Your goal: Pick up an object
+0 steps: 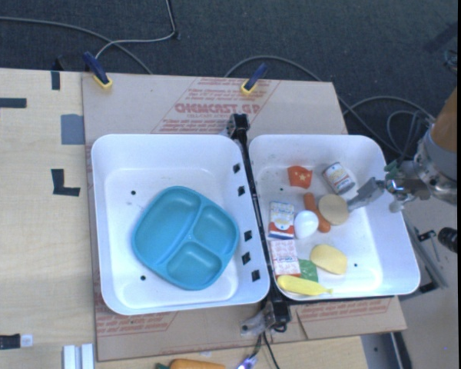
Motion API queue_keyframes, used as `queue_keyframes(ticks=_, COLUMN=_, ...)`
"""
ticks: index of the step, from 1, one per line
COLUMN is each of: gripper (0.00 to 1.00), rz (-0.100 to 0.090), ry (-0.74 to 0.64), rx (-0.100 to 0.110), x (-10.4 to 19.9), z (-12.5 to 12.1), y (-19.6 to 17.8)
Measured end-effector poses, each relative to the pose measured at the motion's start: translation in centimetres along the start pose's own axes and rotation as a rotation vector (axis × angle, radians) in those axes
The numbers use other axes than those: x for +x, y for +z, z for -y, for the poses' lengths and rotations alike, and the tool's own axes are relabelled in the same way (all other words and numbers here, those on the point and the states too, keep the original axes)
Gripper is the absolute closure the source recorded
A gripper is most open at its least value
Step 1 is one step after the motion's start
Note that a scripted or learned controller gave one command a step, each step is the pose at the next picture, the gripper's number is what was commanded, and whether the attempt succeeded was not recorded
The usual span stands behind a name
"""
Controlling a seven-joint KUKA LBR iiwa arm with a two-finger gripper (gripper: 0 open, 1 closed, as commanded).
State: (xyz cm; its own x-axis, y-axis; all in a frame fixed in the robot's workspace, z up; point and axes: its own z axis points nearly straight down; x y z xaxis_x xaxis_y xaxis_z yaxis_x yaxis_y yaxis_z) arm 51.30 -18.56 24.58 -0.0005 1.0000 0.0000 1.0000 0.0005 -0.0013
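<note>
Grey metal fingers of the tool (361, 198) reach in from the right over the right bin (369, 279), their tips close beside a tan round piece (333, 209); whether they are spread or pressed together cannot be told, and nothing is seen between them. The arm (438, 171) lies low across the bin's right rim, its wrist a cluster of grey parts, and most of it is cut off at the picture's edge.

The right bin holds the loose things. There is one tan round piece, one white egg-like ball (306, 223) touching one orange carrot-like stick (315, 208), one red-orange packet (299, 176), one small can (339, 178) lying tilted, two printed cartons (282, 220) set end to end along the left wall, one yellow lump (329, 258), one small green piece (308, 271), partly hidden, and one banana (301, 285) near the front wall. The print on the cartons and can is too small to read.

The left bin (107, 160) holds one blue plate (186, 237) with three compartments.

Both bins sit on a cardboard sheet (215, 106) on the counter (23, 206). Two blue-and-yellow clamps (97, 69) grip the sheet's far edge. One orange object (192, 364) is cut off at the bottom.
</note>
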Motion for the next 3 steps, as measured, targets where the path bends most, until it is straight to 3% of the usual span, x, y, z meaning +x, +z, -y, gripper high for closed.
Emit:
queue_keyframes(ticks=1, gripper=0.00, rz=-0.001, ry=-0.002, rx=0.003, x=6.5, z=-5.3, y=9.7)
queue_keyframes(ticks=2, gripper=0.00, rz=0.001, ry=-0.002, rx=-0.005, x=7.6, z=-10.9, y=15.9)
queue_keyframes(ticks=3, gripper=1.00, rz=0.001, ry=-0.002, rx=-0.004, x=7.6, z=-10.9, y=15.0)
